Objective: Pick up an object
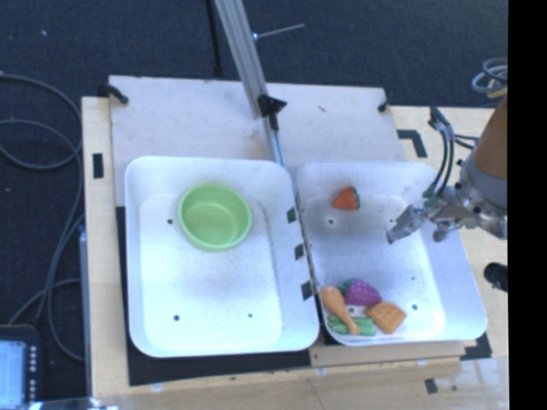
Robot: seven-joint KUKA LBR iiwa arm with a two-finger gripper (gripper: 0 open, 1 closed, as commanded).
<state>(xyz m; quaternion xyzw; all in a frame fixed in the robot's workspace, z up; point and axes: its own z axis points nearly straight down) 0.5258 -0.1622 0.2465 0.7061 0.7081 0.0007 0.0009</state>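
Gripper (408,226) over right bin (444,267), finger state impossible to tell, nothing visibly held; strawberry toy (346,198) alone nearby, toy food pile (363,307) crowded in near corner, so risk of glancing contact, empty closure

Grey claw (416,224), orange band (494,148), dark looping cables (444,156).

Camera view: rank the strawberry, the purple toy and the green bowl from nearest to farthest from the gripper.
From the gripper:
1. Strawberry, right bin, up and to its left in the image.
2. Purple toy, same bin, in the cluster at the bottom edge.
3. Green bowl, left bin, far across.
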